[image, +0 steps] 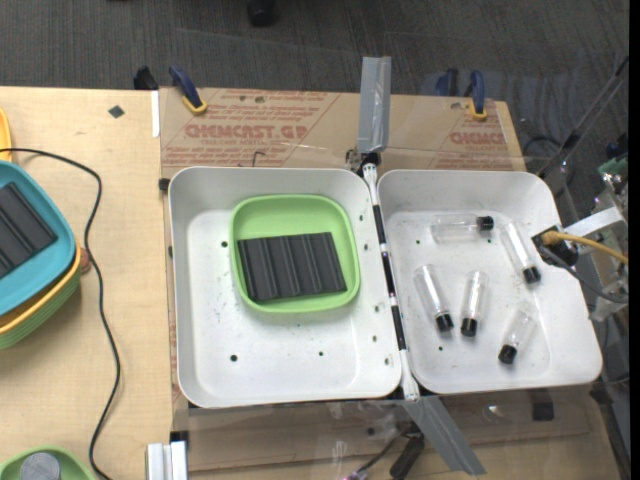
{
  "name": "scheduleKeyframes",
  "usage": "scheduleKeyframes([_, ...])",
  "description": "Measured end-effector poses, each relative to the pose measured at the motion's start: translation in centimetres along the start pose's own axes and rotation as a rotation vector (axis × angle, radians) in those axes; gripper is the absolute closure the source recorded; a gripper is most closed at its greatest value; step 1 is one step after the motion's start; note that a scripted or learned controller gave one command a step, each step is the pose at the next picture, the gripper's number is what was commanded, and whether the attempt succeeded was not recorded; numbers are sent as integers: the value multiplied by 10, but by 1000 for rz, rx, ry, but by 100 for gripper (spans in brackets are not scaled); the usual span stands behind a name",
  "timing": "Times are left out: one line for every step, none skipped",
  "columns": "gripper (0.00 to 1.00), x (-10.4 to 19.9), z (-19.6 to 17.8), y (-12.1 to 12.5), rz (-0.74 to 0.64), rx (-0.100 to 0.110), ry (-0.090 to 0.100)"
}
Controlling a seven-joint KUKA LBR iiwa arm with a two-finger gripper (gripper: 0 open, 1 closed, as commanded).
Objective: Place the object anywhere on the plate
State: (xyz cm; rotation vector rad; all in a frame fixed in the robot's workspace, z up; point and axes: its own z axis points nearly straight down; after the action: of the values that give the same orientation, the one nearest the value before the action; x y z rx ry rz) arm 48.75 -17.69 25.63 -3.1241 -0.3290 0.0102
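Whether my gripper is wide, narrow or holding anything I cannot tell from this view. The things to be moved, five clear plastic vials with black caps [471, 303], all lie on their sides on the floor of the right-hand shallow white bin [560, 363]. One lies crosswise near the bin's far edge with its cap toward the right wall, and one slants just beside the right wall. Two lie side by side in the middle with caps toward the near edge, and the fifth is tilted toward the near right corner. None touches another. The light green, rounded-square plastic plate [295, 206] sits in the far half of the left-hand shallow white bin [210, 353], close to the wall shared with the right bin. A dark grey ribbed rectangular mat [292, 266] lies across the plate's middle, with no vial on it. Both bins rest on a brown cardboard sheet [250, 128] held at its far edge by two blue clamps [187, 88]. A black cable [105, 298] runs over the wooden bench at the left
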Motion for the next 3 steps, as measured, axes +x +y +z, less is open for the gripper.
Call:
scheduleKeyframes([0, -19, -15, 37, 9, 0, 1])
scheduleKeyframes([0, -12, -21, 7, 6, 1, 1])
scheduleKeyframes([0, -20, -13, 43, 9, 0, 0])
